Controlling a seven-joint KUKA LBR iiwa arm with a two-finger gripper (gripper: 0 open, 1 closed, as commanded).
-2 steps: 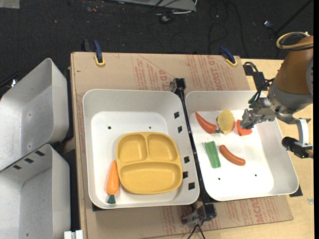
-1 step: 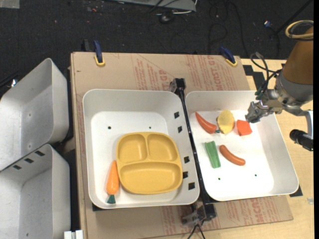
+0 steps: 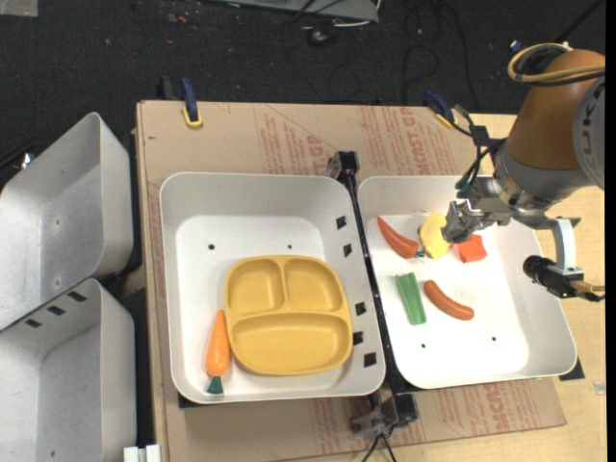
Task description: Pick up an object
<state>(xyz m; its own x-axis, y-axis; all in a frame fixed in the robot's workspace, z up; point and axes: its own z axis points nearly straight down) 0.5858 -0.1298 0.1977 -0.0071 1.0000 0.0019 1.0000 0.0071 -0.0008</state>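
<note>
black cables (image 3: 404, 61), cardboard sheet (image 3: 279, 128), spare white bins (image 3: 58, 210)

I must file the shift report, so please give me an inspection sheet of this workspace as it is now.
Surface: brown board bearing left bin and right bin.
Job's things: right bin holds red pepper, yellow piece, orange block, green stick, sausage.
Clutter: left bin holds yellow divided tray and carrot.
Grippers: gripper over the yellow piece; grasp unclear.
Cables: yellow loop on arm; dark cables on floor.
Surroundings: spare white bins at left.
</note>
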